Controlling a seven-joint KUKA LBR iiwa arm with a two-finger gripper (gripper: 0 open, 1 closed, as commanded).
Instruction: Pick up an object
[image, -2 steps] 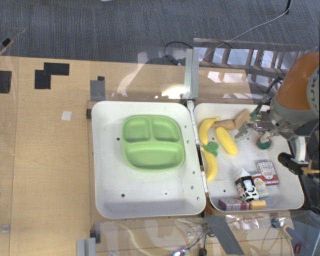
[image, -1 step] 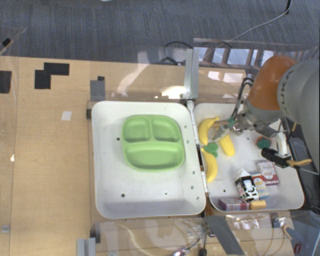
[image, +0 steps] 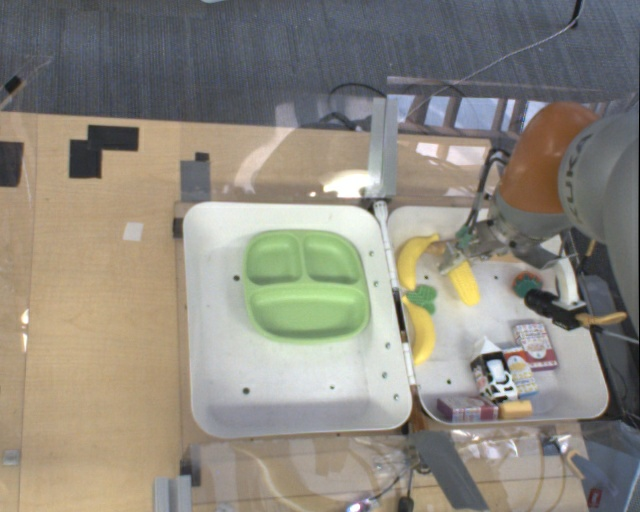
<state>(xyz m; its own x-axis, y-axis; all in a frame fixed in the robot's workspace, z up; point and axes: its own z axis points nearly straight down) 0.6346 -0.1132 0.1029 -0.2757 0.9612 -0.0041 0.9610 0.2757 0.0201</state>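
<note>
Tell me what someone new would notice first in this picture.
Probably the green tray, alone in the middle of the left bin. Next, the grey arm with its orange band coming in from the right, its end effector low over the right bin among yellow bananas. Small boxes cluster near that bin's front edge.

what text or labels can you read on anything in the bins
No text here can be read.
Black and white carton in the right bin: printed faces, too blurred to read.
Red and white packet: print shows, too small to read.
Purple box at the bin's near edge: label illegible.
Bananas, green divided plate: no markings seen.
</note>
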